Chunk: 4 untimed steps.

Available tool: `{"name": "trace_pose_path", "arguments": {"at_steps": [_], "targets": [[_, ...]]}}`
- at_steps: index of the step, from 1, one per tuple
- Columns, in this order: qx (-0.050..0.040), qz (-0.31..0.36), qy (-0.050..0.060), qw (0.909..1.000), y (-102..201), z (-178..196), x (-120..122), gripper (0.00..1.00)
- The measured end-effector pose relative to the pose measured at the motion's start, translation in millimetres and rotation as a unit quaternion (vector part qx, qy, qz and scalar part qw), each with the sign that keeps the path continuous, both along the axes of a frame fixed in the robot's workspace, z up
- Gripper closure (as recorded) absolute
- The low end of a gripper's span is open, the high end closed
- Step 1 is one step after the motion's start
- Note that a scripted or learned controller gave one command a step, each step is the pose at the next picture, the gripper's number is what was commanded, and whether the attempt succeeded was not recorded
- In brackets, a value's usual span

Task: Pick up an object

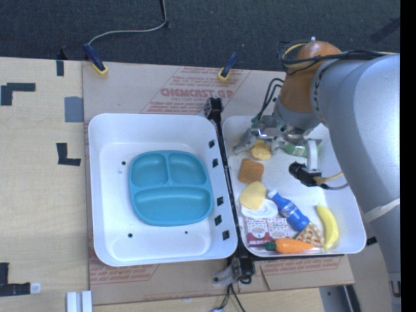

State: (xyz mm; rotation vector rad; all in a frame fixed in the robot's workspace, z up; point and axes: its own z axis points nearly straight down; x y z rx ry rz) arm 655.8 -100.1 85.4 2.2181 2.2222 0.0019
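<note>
Gripper (pixel 262 137) low in right bin (pixel 348 203), fingers spread around one small yellow lump (pixel 261 151) at the bin's far end; lump roundish, no clear long axis. Just nearer: one brown block (pixel 250 170). Further out: one blue bottle (pixel 290 212), one banana (pixel 328 225), one carrot (pixel 292 246). Left bin (pixel 107 174): one blue tray (pixel 171 187).

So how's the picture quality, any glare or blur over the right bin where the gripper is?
Camera view: lighting even, no strong glare on the right bin; the gripper looks soft and casts a shadow by the yellow food piece; the arm at the right is close and blurred; the blue tray is sharp.
</note>
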Motion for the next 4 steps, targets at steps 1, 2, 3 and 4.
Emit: {"name": "trace_pose_path", "arguments": {"at_steps": [1,2,3,4], "targets": [[-0.0006,0.000,0.000,1.0000,-0.8,0.6,-31.5,0.00],[-0.0001,0.000,0.000,1.0000,6.8,-0.1,-1.1,0.00],[-0.0004,0.000,0.000,1.0000,-2.3,0.3,-7.3,0.00],[-0.0006,-0.001,0.000,1.0000,2.2,0.8,-53.4,0.00]]}}
